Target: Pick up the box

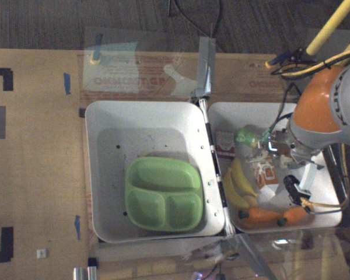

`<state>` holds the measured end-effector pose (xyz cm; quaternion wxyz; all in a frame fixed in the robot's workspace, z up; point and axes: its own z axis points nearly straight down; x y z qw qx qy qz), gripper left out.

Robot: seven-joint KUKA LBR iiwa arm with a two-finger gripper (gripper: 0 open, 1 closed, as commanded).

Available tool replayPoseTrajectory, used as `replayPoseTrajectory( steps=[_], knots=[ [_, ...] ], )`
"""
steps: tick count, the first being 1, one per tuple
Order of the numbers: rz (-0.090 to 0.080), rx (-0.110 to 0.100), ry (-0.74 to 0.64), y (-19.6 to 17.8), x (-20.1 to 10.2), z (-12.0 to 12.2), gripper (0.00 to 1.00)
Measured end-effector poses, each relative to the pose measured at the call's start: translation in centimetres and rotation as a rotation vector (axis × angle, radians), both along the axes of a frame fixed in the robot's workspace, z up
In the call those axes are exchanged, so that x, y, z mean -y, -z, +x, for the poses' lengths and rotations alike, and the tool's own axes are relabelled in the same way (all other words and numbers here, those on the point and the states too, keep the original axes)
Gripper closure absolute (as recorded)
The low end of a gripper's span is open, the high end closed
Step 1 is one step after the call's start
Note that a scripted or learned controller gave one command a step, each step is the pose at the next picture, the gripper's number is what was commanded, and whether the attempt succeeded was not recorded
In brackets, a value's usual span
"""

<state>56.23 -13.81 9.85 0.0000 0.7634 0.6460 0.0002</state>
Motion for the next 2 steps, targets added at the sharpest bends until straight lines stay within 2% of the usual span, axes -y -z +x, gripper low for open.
replayPoseTrajectory(
  steps=[1,2],
  knots=[
    [0.0,0.001,0.006,-1.0,0.2,0.0,1.0],
    [-0.001,0.0,0.209,-13.4,7.0,1.5,1.0]
  ],
)
